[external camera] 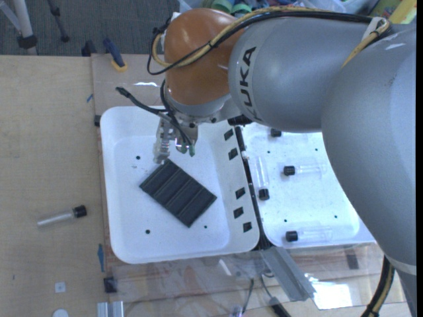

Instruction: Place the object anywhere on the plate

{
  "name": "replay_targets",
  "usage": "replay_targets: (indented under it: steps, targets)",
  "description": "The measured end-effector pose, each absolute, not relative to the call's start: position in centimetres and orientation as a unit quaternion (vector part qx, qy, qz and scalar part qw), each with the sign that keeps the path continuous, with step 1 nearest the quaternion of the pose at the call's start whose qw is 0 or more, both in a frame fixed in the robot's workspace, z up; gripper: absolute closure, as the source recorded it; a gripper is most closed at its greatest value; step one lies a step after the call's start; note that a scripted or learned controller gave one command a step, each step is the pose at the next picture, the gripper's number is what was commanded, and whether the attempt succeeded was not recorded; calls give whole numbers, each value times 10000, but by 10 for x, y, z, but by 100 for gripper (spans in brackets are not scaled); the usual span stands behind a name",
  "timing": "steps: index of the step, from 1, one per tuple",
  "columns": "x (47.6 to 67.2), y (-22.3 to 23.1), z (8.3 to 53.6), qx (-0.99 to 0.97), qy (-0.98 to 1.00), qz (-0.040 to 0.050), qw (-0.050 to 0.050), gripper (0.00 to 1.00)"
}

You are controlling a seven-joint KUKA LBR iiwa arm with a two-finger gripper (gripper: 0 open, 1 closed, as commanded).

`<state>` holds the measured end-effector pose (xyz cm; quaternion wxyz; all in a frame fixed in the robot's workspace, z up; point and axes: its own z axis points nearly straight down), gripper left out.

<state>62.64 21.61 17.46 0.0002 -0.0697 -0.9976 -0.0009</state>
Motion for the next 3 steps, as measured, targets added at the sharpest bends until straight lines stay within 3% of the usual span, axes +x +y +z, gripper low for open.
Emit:
replay_targets:
  steps: [1, 2, 3]
  targets:
    - [662, 226, 180, 863, -9963, -23, -38, 100]
    - [667, 226, 198, 2884, -9575, -20, -46, 100]
    - [667, 226, 182, 4607, -8875, -15, -20, 100]
